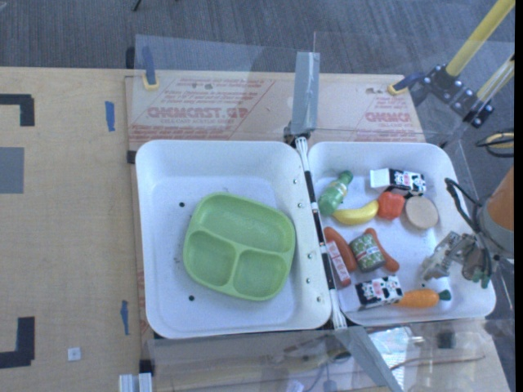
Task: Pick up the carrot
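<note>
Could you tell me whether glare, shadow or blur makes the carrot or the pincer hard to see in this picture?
Camera view: even light and soft shadows; the carrot reads sharp and orange against the white bin; the pincer is slightly soft, and its fingers blend into cables; clear plastic sheets along the top and bottom edges give faint reflections, none over the carrot.

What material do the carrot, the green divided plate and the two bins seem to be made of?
Carrot: probably moulded plastic, smooth uniform orange. Green divided plate: likely matte plastic, rounded moulded compartments. Left bin and right bin: seemingly white plastic, faint sheen.
</note>
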You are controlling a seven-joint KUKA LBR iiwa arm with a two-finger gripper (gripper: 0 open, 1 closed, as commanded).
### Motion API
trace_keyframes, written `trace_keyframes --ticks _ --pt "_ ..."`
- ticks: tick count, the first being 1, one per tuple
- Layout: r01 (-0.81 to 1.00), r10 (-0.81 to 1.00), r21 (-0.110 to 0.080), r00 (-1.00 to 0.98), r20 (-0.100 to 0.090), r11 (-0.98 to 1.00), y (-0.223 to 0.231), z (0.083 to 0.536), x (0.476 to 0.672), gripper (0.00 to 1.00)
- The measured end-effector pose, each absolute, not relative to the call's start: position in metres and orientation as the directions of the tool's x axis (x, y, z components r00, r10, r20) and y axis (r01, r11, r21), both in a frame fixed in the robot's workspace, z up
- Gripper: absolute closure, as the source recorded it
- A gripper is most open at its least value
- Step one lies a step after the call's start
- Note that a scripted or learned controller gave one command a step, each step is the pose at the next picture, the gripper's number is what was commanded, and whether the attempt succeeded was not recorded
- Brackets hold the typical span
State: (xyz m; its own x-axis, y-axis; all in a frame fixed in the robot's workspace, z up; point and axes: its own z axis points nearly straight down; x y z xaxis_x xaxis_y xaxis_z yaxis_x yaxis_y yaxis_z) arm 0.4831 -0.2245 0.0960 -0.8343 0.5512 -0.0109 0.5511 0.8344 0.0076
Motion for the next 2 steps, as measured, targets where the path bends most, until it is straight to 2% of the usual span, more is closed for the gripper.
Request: trace_keyframes --ticks 1,2 --pt "0.552 0.552 0.008 -0.834 -0.012 0.834 -0.2247 0.0964 0.4835 0.0" --pt "0.563 0.564 0.008 -0.826 -0.015 0.826 -0.2241 0.0883 0.4848 0.0"
